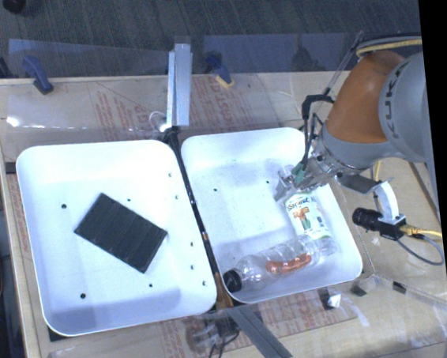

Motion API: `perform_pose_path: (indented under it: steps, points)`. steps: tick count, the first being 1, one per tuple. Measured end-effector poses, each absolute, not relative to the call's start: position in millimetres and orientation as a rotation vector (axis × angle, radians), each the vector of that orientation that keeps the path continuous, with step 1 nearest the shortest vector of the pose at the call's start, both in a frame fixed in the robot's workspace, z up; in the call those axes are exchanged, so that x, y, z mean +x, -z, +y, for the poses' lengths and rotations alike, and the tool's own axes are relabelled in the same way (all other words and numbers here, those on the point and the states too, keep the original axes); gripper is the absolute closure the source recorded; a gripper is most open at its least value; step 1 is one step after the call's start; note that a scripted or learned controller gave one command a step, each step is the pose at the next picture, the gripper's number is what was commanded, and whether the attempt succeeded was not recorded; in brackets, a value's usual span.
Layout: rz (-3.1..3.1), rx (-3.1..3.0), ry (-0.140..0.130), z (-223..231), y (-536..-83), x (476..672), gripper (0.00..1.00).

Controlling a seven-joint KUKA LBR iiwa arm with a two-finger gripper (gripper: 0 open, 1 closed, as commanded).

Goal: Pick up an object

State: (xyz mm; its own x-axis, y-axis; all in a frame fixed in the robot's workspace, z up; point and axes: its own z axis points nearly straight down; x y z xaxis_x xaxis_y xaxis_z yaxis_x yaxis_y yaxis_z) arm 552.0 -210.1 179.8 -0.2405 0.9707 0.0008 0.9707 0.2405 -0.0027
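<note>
Tool (293, 178) above white carton (306, 213), right bin (229, 154).
Finger spread: could not tell. Risk: carton abutted clear bottle (283, 259); tool might have slipped off.

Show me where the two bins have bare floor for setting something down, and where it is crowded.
Left bin: free all around the dark flat pad, widest along its near edge and far corners. Right bin: free in the far-left part, beside the divider. Crowded at its right and near side, where the gripper, the small white carton and the clear bottle sit.
</note>
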Motion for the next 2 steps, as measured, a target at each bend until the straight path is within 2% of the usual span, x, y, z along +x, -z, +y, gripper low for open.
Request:
perform_pose_path:
  steps: [1,2]
  points:
    - [-2.260,-2.181,-0.001,-209.7,-194.3,620.1,1.00]
    - [-2.261,-2.179,-0.001,-209.3,-194.2,620.2,0.00]
